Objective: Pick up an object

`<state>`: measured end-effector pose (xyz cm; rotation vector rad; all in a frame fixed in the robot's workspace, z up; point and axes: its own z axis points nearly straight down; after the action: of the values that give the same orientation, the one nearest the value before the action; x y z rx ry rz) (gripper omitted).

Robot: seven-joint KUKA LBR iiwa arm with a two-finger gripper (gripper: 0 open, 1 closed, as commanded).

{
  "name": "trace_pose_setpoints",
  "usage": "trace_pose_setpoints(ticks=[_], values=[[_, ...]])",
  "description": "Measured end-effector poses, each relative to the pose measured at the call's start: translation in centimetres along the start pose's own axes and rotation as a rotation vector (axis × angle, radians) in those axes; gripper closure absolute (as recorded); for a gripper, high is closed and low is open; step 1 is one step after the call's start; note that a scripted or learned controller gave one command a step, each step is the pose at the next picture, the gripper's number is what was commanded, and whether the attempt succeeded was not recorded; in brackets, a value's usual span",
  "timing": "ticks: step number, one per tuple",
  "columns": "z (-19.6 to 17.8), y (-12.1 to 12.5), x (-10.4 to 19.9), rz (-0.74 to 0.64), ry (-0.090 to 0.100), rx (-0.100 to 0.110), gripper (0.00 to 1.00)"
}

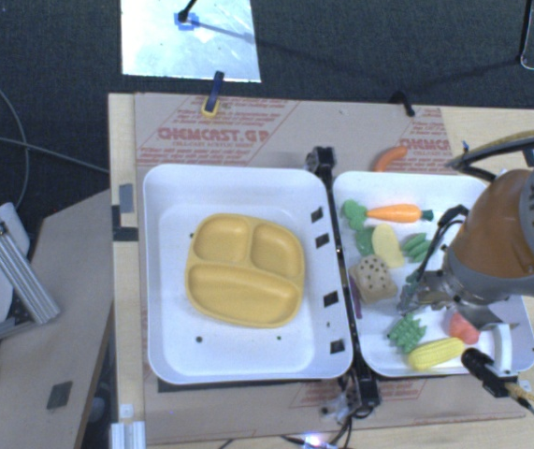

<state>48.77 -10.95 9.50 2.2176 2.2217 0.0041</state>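
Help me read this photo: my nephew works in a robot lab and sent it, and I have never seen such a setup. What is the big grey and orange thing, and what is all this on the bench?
You are looking down at a slant from one fixed camera above a bench. The grey and orange shape at the right is a robot arm; its gripper reaches down into the right white bin. That bin holds toy food: a carrot, a corn cob, green vegetable pieces and a brown speckled piece. The left white bin holds a yellow divided plate. I cannot tell whether the gripper has hold of anything.
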Motion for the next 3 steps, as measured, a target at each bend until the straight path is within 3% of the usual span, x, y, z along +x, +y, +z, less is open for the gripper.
trace_pose_setpoints(ticks=[1,2,3], values=[[0.1,0.0,0.0,0.0,0.0,0.0,0.0],[1.1,-0.1,-5.7,0.004,-0.002,0.002,0.0],[-5.3,0.0,-10.0,0.004,-0.005,-0.003,0.0]])
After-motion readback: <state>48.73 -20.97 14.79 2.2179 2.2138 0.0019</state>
